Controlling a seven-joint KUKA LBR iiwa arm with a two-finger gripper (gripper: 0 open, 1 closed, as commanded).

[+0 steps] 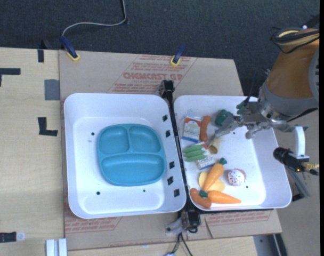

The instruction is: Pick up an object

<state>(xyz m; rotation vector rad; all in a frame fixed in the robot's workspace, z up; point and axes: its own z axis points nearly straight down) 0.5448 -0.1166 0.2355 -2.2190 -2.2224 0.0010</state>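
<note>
The right white bin holds several toy foods. A red sausage lies beside a white and red packet near the divider. Below them are a green pea pod, two orange carrots and a white and pink ball. My gripper reaches in from the right and hangs low over the bin's middle, just right of the sausage and above the pea pod. A dark green piece sits close against the gripper's upper side. Nothing is seen held.
The left white bin holds a blue divided plate. A black divider rail runs between the bins. A yellow piece lies under the carrots. The grey and orange arm stands over the right bin's far corner.
</note>
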